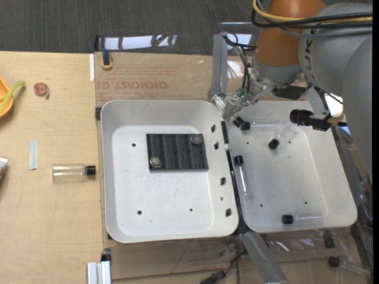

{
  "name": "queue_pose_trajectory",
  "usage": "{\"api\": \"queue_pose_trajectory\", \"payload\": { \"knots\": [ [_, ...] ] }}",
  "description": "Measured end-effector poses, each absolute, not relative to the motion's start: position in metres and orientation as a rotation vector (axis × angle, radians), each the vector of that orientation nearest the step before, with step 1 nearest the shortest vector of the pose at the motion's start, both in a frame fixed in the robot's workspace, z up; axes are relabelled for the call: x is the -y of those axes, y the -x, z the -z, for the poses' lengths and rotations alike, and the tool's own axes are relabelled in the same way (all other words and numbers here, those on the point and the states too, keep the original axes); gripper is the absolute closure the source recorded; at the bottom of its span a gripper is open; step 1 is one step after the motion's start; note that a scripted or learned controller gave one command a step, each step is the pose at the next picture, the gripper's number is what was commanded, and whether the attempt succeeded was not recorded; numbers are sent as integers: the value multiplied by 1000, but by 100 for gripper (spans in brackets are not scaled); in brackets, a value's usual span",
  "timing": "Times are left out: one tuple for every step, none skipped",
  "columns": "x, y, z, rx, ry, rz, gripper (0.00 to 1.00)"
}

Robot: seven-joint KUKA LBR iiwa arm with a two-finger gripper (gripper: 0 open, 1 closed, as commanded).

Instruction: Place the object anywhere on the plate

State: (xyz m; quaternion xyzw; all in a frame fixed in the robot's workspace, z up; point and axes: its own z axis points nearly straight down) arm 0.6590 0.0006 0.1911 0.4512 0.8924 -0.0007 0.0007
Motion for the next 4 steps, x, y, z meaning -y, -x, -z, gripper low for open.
{"api": "queue_pose_trajectory", "payload": {
  "knots": [
    [88, -612, -192, -2817, -1389, 2, 100],
    [208, -616, -280, -2672, -1646, 2, 100],
    [186, -478, -284, -2865, -1288, 1, 100],
    [222, -586, -319, -2804, -1414, 2, 100]
  ]
}}
